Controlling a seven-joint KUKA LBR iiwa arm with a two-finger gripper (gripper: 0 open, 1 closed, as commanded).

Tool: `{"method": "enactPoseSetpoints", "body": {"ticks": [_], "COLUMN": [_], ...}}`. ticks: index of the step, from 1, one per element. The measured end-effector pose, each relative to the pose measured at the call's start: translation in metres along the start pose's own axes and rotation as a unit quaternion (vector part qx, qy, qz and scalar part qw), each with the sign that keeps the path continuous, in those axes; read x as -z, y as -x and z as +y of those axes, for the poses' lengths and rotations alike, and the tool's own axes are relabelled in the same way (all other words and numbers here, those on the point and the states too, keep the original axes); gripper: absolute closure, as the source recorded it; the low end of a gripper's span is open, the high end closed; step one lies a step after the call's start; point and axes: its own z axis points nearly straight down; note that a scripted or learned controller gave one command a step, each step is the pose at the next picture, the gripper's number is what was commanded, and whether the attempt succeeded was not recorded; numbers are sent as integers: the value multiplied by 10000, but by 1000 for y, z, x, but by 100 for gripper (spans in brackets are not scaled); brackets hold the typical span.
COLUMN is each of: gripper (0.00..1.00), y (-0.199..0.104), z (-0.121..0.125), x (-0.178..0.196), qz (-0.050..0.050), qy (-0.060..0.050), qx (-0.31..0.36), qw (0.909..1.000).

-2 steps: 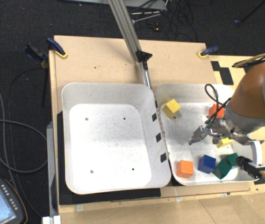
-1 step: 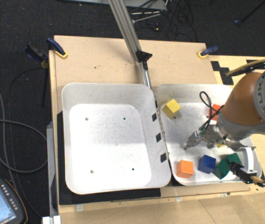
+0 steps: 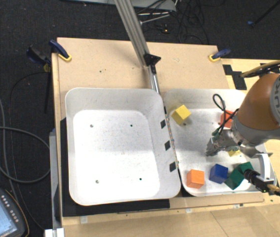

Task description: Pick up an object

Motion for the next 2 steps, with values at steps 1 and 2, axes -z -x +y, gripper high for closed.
{"method": "enactPoseSetpoints", "body": {"ticks": [1, 2], "gripper": [100, 100], "y": [8, 2], "z": [-6, 0], "x": [53, 115], "qz": [-10, -11], "qy": [18, 30], "qx": [-4, 22], "qw": [10000, 10000]}}
